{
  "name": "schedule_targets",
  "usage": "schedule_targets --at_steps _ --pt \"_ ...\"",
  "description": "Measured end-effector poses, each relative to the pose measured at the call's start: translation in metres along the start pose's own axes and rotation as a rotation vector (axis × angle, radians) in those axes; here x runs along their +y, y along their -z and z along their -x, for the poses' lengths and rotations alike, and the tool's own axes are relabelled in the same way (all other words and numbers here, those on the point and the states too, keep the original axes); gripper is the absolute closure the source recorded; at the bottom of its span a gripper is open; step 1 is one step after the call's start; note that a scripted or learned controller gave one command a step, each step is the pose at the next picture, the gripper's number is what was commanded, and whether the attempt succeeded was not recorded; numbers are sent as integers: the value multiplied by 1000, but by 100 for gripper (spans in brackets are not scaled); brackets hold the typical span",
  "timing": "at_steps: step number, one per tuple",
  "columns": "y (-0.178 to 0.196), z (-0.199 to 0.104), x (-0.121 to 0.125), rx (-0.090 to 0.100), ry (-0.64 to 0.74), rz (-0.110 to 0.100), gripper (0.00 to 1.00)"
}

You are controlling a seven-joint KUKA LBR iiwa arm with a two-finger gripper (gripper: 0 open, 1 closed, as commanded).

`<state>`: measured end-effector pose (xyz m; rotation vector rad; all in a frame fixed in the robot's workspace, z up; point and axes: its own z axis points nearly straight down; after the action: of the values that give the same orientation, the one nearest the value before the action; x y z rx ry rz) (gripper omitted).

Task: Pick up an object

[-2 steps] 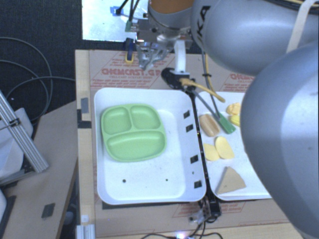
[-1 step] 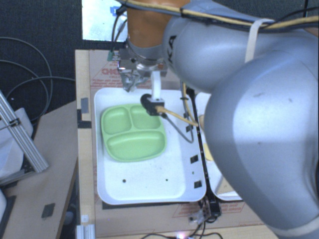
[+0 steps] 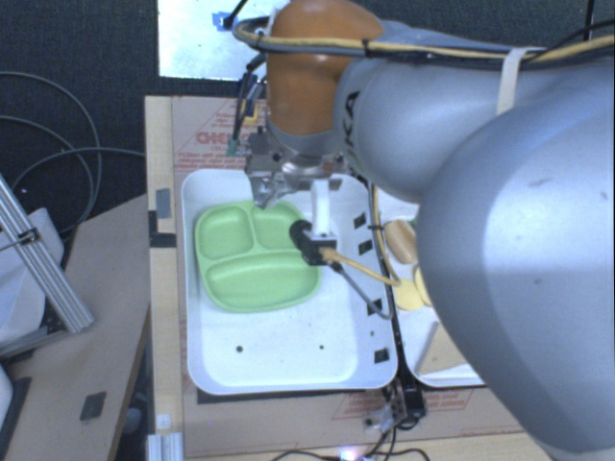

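A light green divided plate (image 3: 252, 257) lies flat in the upper half of the left white bin (image 3: 279, 353). My gripper (image 3: 270, 194) hangs from the orange-banded wrist directly over the plate's far edge, close to its upper compartments. Nothing can be seen held in it. The arm's large grey body covers much of the right side of the view.
The right bin (image 3: 447, 368) is mostly hidden under the arm. A tan rounded object (image 3: 404, 241) and a pale yellow one (image 3: 413, 291) peek out at its left side. Cardboard (image 3: 207, 142) lies under both bins.
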<state>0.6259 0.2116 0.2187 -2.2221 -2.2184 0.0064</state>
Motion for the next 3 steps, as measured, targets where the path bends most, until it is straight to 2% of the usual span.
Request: schedule_targets --at_steps 1,2,3 --pt "2 40 -88 0 -1 -1 100" --pt "37 44 -36 3 0 11 100" --pt "-12 2 -77 2 9 -1 100"
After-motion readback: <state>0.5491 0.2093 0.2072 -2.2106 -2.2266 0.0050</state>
